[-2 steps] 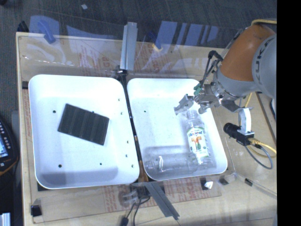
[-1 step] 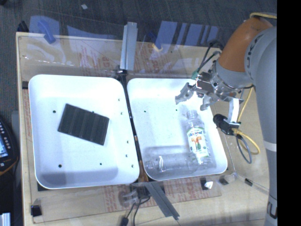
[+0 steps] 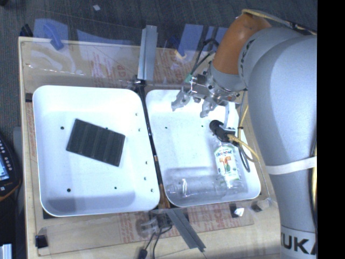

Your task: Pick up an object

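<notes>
Clear plastic is lying along the right bin's (image 3: 161,144) six o'clock wall: an empty bottle (image 3: 197,186) on its side, with a labelled bottle (image 3: 227,163) at four o'clock. Descending well means centring over one body and closing across its narrow width. The gripper (image 3: 191,104) is hovering at twelve o'clock, fingers spread, grasping nothing, touching nothing.

Two bins side by side on the bench.
The flat ribbed pad (image 3: 96,142) lies in the left bin (image 3: 48,99); in the right bin (image 3: 161,104), a bottle (image 3: 227,161) lies along the right wall, a clear cup (image 3: 195,186) beside it at the front wall.
</notes>
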You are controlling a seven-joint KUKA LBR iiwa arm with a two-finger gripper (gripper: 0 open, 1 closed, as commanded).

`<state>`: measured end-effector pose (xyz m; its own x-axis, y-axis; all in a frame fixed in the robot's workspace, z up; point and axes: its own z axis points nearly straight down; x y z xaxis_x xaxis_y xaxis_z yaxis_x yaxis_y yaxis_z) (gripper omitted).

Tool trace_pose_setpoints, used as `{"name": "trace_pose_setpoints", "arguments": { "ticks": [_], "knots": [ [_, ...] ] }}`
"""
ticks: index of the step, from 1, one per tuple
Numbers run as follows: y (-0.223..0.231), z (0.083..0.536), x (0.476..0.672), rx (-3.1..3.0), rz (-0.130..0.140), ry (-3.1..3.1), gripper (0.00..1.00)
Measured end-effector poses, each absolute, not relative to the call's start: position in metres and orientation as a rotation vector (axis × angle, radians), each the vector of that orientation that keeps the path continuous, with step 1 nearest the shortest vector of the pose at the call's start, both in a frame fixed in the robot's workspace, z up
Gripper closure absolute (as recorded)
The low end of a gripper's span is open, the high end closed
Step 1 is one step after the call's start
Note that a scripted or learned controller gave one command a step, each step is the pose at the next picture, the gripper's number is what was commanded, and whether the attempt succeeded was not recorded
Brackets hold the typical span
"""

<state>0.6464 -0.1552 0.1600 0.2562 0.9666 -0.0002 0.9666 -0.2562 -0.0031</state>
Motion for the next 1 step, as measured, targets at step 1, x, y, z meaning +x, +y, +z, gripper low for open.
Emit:
{"name": "trace_pose_setpoints", "arguments": {
  "ticks": [1],
  "knots": [
    [-0.2, 0.1929, 0.6102, -2.382, 0.003, -2.043, 0.0]
  ]
}}
